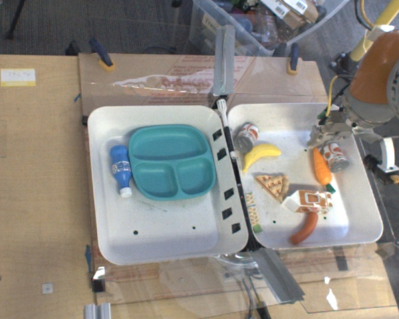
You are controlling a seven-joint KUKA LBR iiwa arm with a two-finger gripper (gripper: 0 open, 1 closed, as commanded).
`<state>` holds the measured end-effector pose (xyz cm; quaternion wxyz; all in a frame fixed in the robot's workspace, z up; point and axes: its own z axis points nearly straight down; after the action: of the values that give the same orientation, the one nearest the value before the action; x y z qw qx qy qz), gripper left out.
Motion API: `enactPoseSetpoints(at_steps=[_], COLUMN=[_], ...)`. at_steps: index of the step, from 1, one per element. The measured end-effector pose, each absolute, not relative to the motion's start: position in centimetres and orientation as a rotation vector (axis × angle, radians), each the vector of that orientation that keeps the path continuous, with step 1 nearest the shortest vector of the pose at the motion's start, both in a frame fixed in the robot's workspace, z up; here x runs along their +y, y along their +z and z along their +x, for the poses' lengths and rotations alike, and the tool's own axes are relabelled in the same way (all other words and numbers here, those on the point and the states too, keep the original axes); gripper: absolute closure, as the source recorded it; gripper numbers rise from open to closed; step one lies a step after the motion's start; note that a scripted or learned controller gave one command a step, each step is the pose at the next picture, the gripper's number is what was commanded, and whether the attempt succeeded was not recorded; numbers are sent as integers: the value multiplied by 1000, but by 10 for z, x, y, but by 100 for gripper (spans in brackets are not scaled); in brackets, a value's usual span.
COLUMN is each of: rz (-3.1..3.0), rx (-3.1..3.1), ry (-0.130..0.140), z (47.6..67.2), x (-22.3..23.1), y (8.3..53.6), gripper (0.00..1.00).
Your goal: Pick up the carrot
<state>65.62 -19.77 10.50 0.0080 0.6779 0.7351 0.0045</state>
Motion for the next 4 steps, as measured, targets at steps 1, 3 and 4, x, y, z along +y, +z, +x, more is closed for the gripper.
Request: enactPoseSetpoints(at_steps=[1,3,4], rz=[2124,1321,1351], rx=[2301,2830,2818], ry=[14,6,5], z=[635,610,648], x=[-218,-224,-226], y=[93,94,93], gripper=[100,100,100])
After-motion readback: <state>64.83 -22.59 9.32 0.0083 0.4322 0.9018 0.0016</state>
